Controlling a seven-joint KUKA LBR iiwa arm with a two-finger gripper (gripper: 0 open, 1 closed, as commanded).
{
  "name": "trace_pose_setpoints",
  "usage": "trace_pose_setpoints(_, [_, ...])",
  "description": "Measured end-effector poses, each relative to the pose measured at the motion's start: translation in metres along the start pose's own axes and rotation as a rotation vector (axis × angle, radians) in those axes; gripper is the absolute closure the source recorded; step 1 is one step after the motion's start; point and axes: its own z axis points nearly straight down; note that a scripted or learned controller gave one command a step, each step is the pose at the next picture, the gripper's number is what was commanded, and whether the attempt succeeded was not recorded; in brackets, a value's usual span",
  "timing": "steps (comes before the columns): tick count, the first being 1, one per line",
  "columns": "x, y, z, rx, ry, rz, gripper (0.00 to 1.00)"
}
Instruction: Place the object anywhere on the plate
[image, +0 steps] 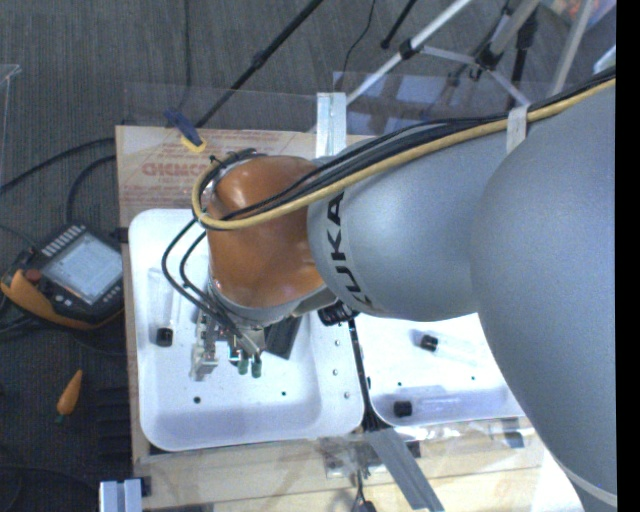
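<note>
White bins (300, 420) sit below the "KUKA"-lettered arm (420, 260); whether its tool (228, 360) is spread is unclear

Glossy smooth white plastic bins (240, 420), satin grey arm shell (480, 200) with shiny orange band (260, 235), raw wooden tabletop (150, 175), ribbed dark carpet floor (60, 90)

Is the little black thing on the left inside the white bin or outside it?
Inside. The little black thing sits on the left bin's white floor near its left wall, left of the gripper.
</note>
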Motion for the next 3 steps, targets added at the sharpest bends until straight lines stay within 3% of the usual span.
trace_pose_setpoints(1, [-0.061,0.003,0.036,-0.001,0.000,-0.243,1.00])
trace_pose_setpoints(2, [-0.059,0.003,-0.126,-0.001,-0.004,-0.267,1.00])
trace_pose_setpoints(3, [-0.009,0.000,-0.046,-0.001,0.000,-0.533,1.00])
